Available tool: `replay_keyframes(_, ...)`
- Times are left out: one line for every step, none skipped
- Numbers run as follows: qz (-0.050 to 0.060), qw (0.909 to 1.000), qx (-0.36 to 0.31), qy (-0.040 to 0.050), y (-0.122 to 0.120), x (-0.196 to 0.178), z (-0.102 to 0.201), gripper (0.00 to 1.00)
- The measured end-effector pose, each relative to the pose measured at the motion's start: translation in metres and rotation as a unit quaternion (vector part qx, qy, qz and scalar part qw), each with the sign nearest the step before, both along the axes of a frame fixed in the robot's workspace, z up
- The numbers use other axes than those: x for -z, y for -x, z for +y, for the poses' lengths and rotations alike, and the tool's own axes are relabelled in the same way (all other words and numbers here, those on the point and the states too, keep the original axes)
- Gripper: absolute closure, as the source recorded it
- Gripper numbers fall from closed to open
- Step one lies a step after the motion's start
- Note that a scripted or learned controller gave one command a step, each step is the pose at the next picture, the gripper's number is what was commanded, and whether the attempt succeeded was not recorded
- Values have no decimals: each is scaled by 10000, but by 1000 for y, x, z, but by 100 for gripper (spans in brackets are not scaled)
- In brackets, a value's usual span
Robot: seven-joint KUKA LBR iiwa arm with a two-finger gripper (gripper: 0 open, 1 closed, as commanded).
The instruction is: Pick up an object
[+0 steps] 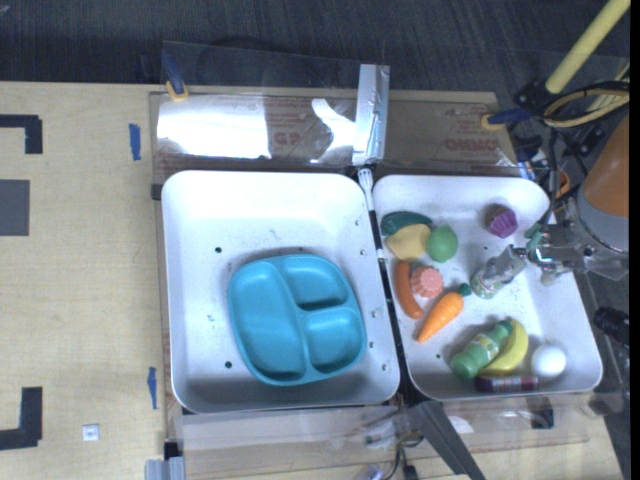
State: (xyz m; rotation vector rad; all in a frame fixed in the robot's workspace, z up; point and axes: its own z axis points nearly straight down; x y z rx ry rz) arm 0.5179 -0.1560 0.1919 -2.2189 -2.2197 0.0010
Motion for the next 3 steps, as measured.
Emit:
replay_keyframes(-17, 9967, -806, 8, -64, 99, 1, 0)
replay_keyframes(-26, 9995, 303, 2, -51, 106, -19, 0)
replay_keyframes(-45, 9990, -440, 21, -151, 54, -42, 0)
